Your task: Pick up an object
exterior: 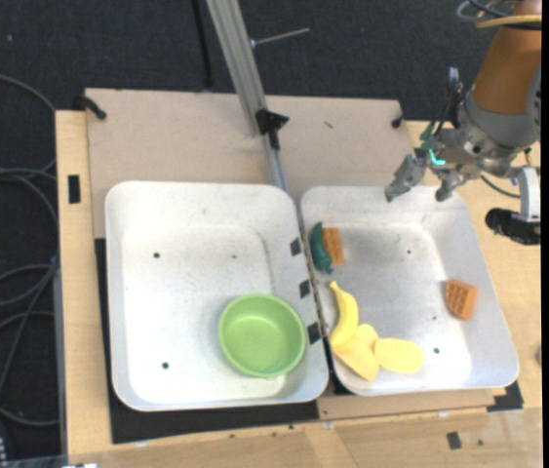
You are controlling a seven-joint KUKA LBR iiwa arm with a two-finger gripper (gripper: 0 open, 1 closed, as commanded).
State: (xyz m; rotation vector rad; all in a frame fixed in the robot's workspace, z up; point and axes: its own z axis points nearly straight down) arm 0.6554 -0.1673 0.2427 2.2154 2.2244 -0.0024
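My gripper [422,182] hangs above the back rim of the right bin [381,201], its two fingers spread apart with nothing between them. Below it in that bin lie a teal and orange object [329,247] near the left wall, a yellow banana [345,313], yellow pieces [381,354] at the front, and a small orange block [460,298] at the right. A green bowl [261,334] sits in the left bin [157,222] at its front right.
A slanted metal pole [247,71] rises from the back, ending near the divide between the bins. Cables lie on the dark floor at left. The brown bench surface [333,139] stretches behind the bins.
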